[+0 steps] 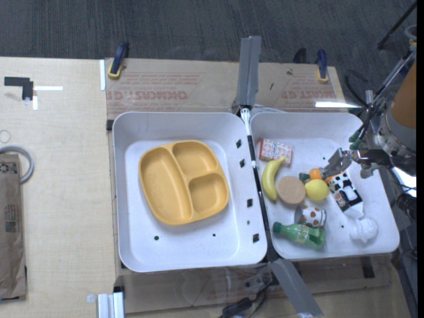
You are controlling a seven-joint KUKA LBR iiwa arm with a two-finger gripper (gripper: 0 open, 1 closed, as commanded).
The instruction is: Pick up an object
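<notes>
Over right bin, 3 o'clock side | gripper fingers apart, nothing held | step: approach | next: descend on carrot at its 7 o'clock, close

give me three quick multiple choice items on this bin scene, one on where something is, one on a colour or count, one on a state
1. Where does the yellow divided plate lie?
A. in the left bin
B. in the right bin
C. on the cardboard behind the bins

2. What colour is the bottle at the front of the right bin?
A. red
B. green
C. blue

3. How does the banana lie?
A. out on the bench
B. on the divided plate
C. on the right bin's floor, beside the round tan disc

Answers:
1. A, the plate sits on the floor of the left bin.
2. B, its body is green.
3. C, it lies just left of the disc, near the wall between the bins.
</notes>
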